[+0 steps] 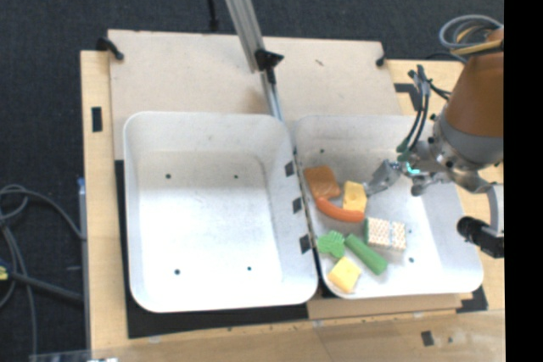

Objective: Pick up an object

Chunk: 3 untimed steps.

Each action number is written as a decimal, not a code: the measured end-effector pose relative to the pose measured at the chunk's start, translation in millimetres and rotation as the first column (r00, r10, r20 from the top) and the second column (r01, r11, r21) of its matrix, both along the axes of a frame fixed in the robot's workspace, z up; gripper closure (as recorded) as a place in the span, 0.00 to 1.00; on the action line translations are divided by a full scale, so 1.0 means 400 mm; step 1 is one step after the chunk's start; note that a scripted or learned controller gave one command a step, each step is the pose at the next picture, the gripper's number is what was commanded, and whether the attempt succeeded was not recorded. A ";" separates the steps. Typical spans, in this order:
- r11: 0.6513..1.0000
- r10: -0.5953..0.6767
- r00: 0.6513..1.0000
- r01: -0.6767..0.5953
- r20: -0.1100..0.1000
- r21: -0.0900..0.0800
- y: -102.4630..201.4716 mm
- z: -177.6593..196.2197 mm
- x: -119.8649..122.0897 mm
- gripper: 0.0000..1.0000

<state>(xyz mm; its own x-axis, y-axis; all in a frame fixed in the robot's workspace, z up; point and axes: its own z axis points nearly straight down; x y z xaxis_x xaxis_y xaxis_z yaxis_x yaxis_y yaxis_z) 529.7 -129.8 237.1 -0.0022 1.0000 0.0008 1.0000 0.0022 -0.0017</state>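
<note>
In the right bin [441, 267] we see a small heap of toy-like pieces, and above it the gripper [392, 176] hangs over the bin floor, just right of the heap. Its fingers appear spread, with nothing between them, though the view is a little blurred there, so we say this with some care. The nearest piece is the yellow block [355, 197], which lies touching the orange carrot-shaped piece [339, 212]. This carrot piece has a clear long axis; it runs from upper left to lower right, and its thinner end seems to point to the right. We judge it light and stiff, perhaps smooth plastic and a bit slippery, so we would take hold across its middle, with the fingers set at a right angle to the long axis. The green piece [366, 253] is also long and lies on a similar slant, near the speckled block [386, 232]. The brown piece [321, 181] and the yellow wedge [344, 274] look compact and easy to pinch on their flat sides. The left bin [153, 140] stands beside.
</note>
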 end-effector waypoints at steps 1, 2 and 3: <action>1.000 -0.002 1.000 0.002 0.005 -0.001 -0.001 0.005 0.002 0.00; 1.000 -0.003 1.000 0.003 0.000 -0.002 -0.012 -0.117 -0.021 0.00; 1.000 -0.005 1.000 0.005 -0.002 -0.002 -0.028 -0.238 -0.002 0.00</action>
<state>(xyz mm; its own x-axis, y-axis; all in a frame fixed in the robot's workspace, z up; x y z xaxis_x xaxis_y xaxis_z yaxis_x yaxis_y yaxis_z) 528.8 -140.9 141.7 0.0024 1.0000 -0.0014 1.0000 -0.0025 -0.0036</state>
